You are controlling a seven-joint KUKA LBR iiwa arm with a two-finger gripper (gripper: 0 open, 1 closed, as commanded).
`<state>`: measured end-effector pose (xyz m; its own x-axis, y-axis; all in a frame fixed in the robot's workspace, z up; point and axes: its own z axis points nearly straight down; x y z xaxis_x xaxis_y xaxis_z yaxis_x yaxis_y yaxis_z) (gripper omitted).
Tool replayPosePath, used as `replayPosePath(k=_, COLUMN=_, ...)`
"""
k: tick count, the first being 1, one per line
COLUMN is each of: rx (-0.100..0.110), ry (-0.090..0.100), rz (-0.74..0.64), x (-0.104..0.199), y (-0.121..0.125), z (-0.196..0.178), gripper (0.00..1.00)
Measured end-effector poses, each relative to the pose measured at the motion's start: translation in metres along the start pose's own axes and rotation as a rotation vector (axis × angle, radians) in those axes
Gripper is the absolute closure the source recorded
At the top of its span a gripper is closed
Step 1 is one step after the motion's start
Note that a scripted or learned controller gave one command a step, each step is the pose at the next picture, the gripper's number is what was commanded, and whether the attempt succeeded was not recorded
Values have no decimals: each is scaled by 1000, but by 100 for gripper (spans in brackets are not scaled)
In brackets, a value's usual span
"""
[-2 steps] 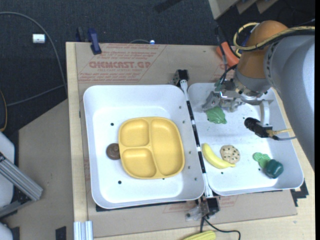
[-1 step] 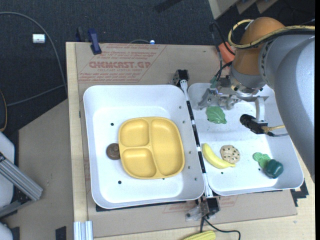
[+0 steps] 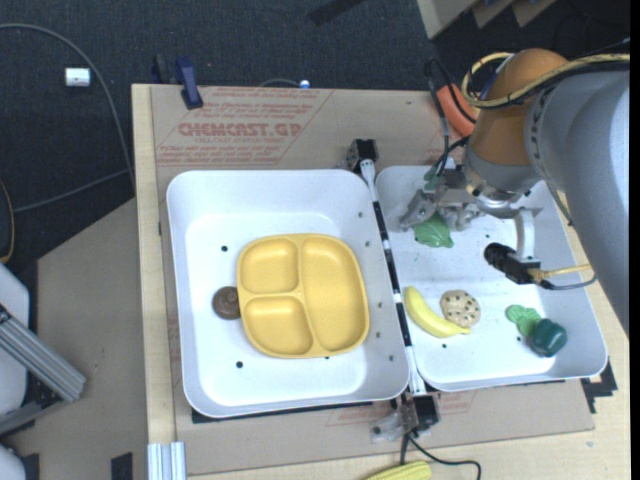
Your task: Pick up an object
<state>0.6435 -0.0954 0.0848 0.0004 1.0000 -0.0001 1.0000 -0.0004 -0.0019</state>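
Observation:
My gripper point(image 3: 437, 216) hangs over the back left part of the right bin point(image 3: 590, 353), directly above a small green object point(image 3: 434, 234) that lies on the bin floor. Whether it touches the green object cannot be made out. Nearer the front lie a yellow banana point(image 3: 428, 314), a speckled round cookie point(image 3: 460, 309) touching it, and a green and teal object point(image 3: 538, 330) at the right.
The left bin point(image 3: 190, 198) holds a yellow divided plate point(image 3: 300, 295) with a small brown disc point(image 3: 226, 302) at its left side. A black part with a yellow cable point(image 3: 512, 261) hangs from the arm over the right bin. The divider point(image 3: 385, 253) runs between the bins.

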Motion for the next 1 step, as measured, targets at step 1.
replayPosePath(k=1, rx=5, ry=1, rz=0, x=-3, y=22, z=0, gripper=0)
